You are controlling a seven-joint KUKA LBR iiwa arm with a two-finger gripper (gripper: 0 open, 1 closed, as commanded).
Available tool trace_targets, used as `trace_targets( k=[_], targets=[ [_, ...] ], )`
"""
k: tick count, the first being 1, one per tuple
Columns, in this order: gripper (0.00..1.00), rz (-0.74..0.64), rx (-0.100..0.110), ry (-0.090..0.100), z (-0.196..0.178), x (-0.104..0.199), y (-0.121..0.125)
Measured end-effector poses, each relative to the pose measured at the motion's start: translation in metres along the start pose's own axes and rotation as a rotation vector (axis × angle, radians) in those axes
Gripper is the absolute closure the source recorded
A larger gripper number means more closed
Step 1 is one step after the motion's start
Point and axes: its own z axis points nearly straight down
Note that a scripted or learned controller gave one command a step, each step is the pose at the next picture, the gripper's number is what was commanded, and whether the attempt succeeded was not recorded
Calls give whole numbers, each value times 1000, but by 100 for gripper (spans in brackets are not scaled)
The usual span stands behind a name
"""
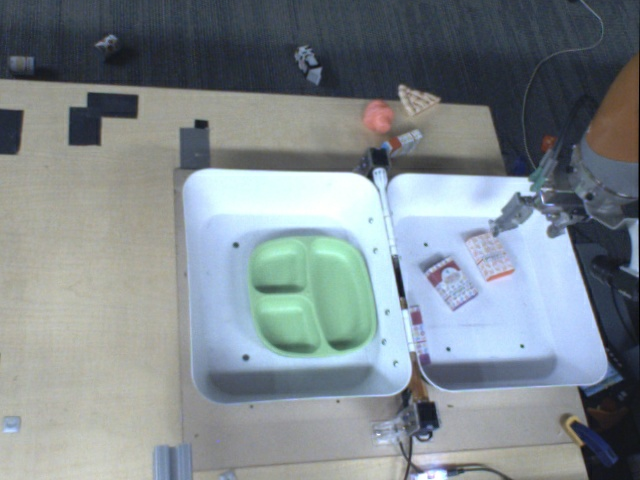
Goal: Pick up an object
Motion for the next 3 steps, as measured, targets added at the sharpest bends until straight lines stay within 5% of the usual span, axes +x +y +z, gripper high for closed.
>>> trace_targets(
  k=[1, 2, 3],
  targets=[
    [0, -1, -4, -1, 130, -3, 29],
    [100, -3, -8, -2, 118, -3, 30],
    [100, 0, -4, -1, 4, 42, -61]
  ],
)
